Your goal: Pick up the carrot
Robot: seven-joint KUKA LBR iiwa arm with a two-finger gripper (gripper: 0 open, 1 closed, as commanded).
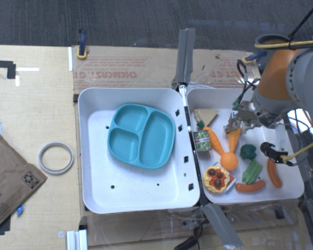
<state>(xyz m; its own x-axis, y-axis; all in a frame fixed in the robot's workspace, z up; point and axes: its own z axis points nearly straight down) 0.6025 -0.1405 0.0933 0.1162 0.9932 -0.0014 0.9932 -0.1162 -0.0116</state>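
Where end effector (239, 123) sits, carrot (233, 138) directly below, touching fingertips.

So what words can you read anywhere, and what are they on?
"CHEMCAST GP", red and upside down, on the cardboard sheet behind the bins.
"BOX", on the brown cardboard box at the left edge; the rest is cut off.
The small green packet: label too small to read.

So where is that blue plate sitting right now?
The blue plate lies in the left white bin, roughly at its middle, across the divider from the food-filled right bin.
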